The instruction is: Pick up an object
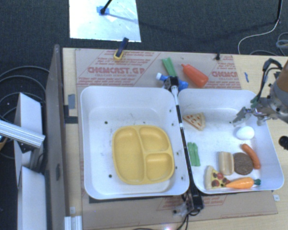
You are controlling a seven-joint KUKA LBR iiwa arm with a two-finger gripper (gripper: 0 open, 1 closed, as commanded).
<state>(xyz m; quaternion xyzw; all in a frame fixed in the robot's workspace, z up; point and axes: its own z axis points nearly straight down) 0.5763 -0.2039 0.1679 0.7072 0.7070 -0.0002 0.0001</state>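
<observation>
The right bin point(269, 147) holds several toy foods. A white egg point(245, 132) lies near its right wall, with an orange sausage point(251, 155), a brown patty point(243, 163) and a bread piece point(225, 162) below it. A carrot point(239, 183) and a pizza slice point(214, 178) lie along the front wall. A sandwich wedge point(196, 120) and green beans point(194, 154) sit on the bin's left side. My gripper point(252, 116) hovers just above the egg at the bin's right rim, open, with nothing between its fingers.
The left bin point(98, 109) holds a yellow divided plate point(143, 154). Behind the bins lie an orange toy point(195, 75), a green piece point(169, 67) and a blue clip point(181, 85). A yellow-blue item point(120, 49) sits at the board's far edge.
</observation>
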